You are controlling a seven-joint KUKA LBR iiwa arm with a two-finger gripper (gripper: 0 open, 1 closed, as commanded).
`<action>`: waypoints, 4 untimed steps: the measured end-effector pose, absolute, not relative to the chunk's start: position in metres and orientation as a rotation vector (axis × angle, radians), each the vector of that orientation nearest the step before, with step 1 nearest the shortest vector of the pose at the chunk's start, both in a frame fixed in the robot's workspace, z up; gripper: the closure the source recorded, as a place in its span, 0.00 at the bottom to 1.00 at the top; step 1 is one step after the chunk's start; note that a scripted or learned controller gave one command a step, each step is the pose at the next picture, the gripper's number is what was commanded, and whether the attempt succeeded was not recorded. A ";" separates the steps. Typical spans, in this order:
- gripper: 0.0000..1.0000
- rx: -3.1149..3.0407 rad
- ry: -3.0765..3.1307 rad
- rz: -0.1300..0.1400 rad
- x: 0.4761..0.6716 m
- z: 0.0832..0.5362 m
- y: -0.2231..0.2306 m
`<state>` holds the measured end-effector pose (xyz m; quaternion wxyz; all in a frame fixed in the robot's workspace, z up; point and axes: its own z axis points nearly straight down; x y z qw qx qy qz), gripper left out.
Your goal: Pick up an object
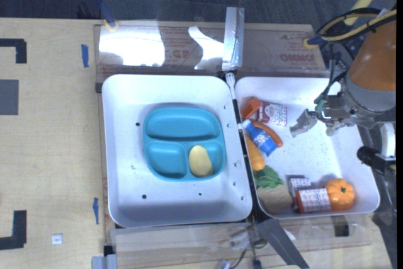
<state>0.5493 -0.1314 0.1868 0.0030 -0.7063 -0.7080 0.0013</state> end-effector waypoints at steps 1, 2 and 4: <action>0.00 -2.247 -2.201 0.003 0.577 0.118 -0.100; 0.00 -2.140 -2.312 -0.003 0.580 0.087 -0.101; 1.00 -2.203 -2.241 -0.006 0.647 0.185 -0.029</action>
